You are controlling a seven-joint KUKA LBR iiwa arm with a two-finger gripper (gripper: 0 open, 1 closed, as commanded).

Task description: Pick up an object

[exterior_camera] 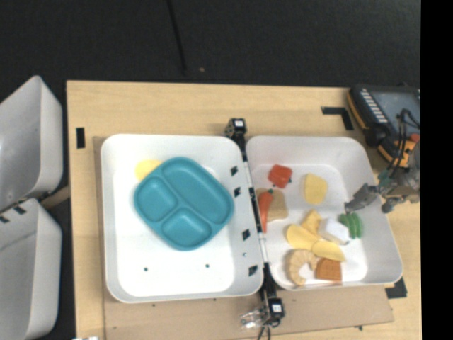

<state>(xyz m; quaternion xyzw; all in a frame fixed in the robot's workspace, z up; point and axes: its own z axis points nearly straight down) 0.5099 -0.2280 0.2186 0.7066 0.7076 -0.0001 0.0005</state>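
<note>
The gripper (362, 198) reaches in low from the right, angled down and to the left, while the arm behind it is mostly cut off by the frame edge.

Two white bins side by side on a wooden bench (177, 108). Left bin (120, 261): blue divided plate (183, 202), partly over something yellow (146, 167). Right bin (354, 154): red, orange, yellow, tan and green food pieces, with gripper (362, 198) at right wall, just above green piece (351, 224).
</note>
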